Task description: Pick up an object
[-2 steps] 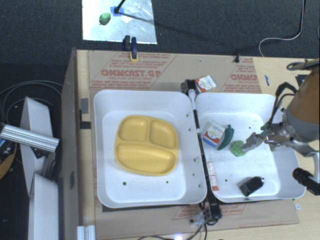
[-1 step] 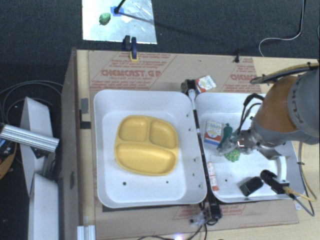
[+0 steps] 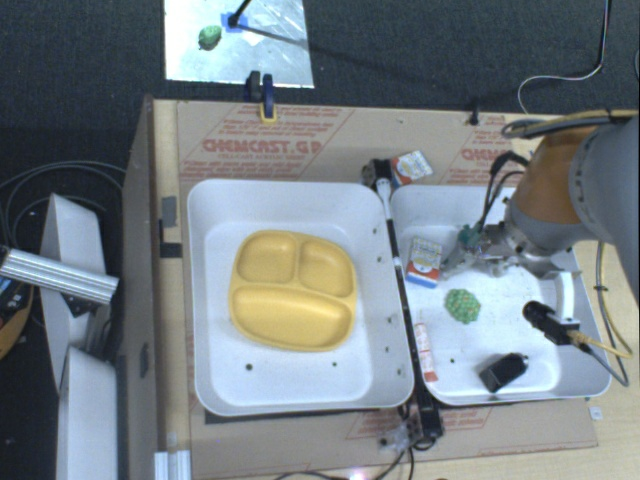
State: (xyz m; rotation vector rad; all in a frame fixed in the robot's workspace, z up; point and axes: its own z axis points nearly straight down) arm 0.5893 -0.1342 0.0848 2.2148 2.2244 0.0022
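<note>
Cardboard-topped bench (image 3: 290,133) on dark carpet (image 3: 80,58); yellow tray (image 3: 293,290) in left bin (image 3: 215,363), jaws over right bin (image 3: 470,368), state unclear.

There are two white bins, a left bin (image 3: 212,298) and a right bin (image 3: 500,333); one yellow tray (image 3: 293,290); one green ball (image 3: 462,305); one black block (image 3: 503,371); one red-and-white tube (image 3: 424,351); and two small cartons (image 3: 425,261), the second carton (image 3: 410,166) outside the bins.

Left bin (image 3: 218,230) holds a divided tray (image 3: 295,290). Right bin (image 3: 440,208) holds a carton (image 3: 425,261), with a ball (image 3: 462,305) just right of it (nearer the front).
</note>
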